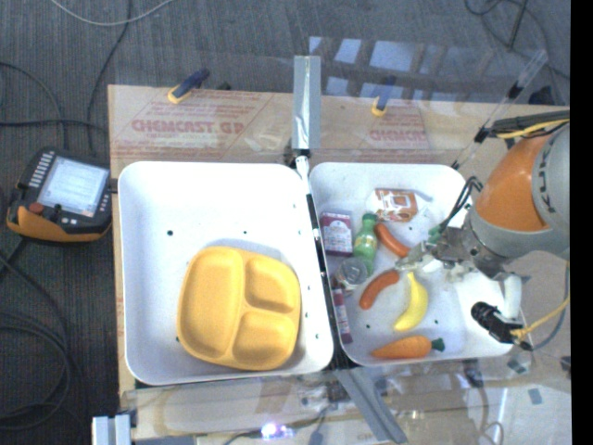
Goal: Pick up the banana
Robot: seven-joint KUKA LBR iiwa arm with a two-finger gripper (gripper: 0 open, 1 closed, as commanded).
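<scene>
— Starting big: what fills the two shallow white plastic bins?

— The left bin [148,211] holds a yellow three-compartment plastic tray [241,307]. The right bin [454,179] holds the curved yellow banana [413,305], lying near its front between an orange carrot [402,348] and a red-orange pepper [378,288].

— Any writing?

— The board behind reads "CHEMCAST" [181,126].

— And the gripper [435,253]?

— Just above the banana; its state I cannot tell.
</scene>
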